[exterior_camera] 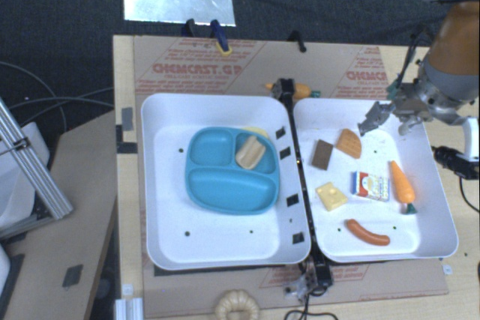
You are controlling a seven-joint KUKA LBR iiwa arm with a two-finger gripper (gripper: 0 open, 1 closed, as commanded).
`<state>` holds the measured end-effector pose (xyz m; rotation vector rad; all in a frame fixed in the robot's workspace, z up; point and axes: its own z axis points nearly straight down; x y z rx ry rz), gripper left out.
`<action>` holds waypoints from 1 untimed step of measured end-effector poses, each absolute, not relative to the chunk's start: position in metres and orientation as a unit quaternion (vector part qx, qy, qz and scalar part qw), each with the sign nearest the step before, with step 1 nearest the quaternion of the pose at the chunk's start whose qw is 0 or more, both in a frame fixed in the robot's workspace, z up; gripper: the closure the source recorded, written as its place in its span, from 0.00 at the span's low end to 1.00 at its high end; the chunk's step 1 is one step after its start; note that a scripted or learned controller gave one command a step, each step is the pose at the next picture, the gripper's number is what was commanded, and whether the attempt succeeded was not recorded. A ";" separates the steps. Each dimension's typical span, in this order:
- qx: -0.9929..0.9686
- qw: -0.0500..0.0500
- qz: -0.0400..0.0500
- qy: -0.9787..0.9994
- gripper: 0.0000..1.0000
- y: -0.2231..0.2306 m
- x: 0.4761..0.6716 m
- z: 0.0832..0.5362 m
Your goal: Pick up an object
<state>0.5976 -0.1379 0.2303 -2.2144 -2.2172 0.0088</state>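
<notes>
The right bin [442,232] holds several toy foods: a brown block [322,154], a tan cracker [348,143], a yellow cheese wedge [331,195], a small white carton [371,185], an orange carrot [403,182] and a sausage [367,232]. My gripper [390,118] hangs over the bin's far right part, above and to the right of the cracker. Its fingers [372,118] are spread with nothing between them.
The left bin [161,183] bears a blue divided plate [225,187] with a beige bread piece [250,153] in its upper right section. A dark clip strip [294,168] joins the two bins. A doughnut-shaped toy [236,306] lies on the bench front.
</notes>
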 end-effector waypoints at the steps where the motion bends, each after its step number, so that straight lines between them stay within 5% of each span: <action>1: -0.706 0.000 0.000 -0.708 0.00 -0.138 0.600 0.237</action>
